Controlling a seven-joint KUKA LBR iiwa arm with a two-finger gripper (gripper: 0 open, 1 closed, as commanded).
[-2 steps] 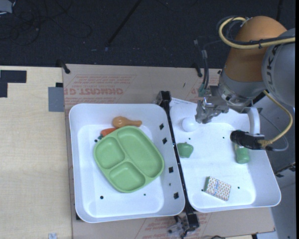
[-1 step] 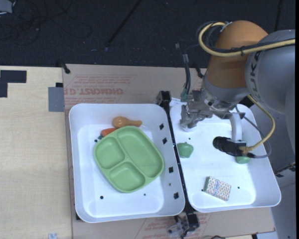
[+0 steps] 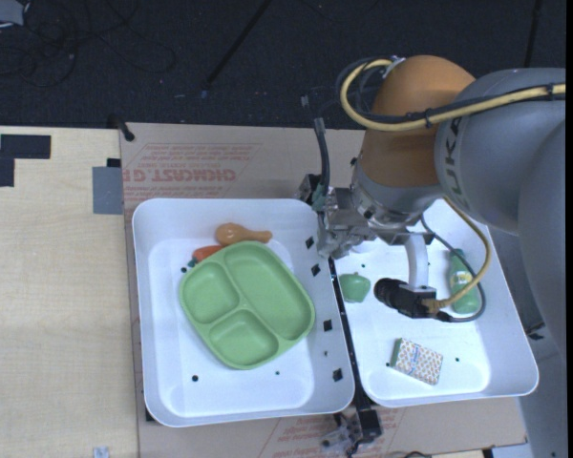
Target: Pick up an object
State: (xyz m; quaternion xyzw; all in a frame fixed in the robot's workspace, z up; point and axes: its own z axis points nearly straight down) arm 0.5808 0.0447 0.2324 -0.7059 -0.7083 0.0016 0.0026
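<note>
Your pincer (image 3: 336,241) hangs over the right bin (image 3: 516,370) by the divider; you cannot tell how it stands. A small green object (image 3: 354,287) lies just below it, with a patterned packet (image 3: 418,362) further toward the front.

Arm over the right bin, green tray in the left.

The arm (image 3: 430,151) reaches in from the right, its gripper (image 3: 342,239) low over the wall between the bins. The left bin (image 3: 162,370) holds a green tray (image 3: 245,303), with an orange toy (image 3: 237,234) touching its far edge. The right bin (image 3: 501,370) holds a small green piece (image 3: 354,287), a green bottle (image 3: 461,289) and a patterned packet (image 3: 418,362).
</note>
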